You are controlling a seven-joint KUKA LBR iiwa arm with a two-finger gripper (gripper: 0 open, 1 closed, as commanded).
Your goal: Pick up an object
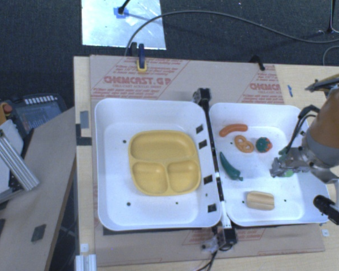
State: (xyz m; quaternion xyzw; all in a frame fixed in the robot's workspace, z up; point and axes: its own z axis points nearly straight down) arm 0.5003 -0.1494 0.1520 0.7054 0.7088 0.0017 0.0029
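Five toys sit in the right bin (294,114), none picked yet. Gripper (282,168) is low near the green ball (264,144); can't tell its state. Next it needs lining up over one.

Two shallow white bins sit side by side on the worktop (175,75). The left bin (110,151) holds a yellow divided tray (163,162) with three compartments. In the right bin (254,114) lie an orange sausage (233,129), a pretzel (243,144), a small green and red round piece (264,144), a dark green pepper (230,167) and a tan bread roll (260,200). The arm reaches in from the right, its claw (283,168) low over the right bin's right side, apart from the green round piece and the roll.
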